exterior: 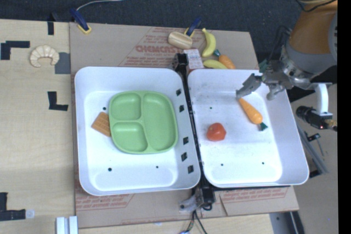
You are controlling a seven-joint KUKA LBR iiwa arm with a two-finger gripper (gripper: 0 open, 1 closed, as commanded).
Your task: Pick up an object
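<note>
The gripper (258, 86) hangs with fingers spread and holding nothing over the right bin (285, 164), just above the carrot (251, 112), seemingly lined up to take it, though its height is hard to judge; a tomato (216, 131) lies nearby.

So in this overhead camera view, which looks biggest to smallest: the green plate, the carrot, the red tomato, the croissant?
1. Green plate, by far.
2. Carrot and croissant: too alike to rank.
3. Red tomato, smallest.

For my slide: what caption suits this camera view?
Open pincer poised above the carrot in the right bin, tomato nearby.
</note>
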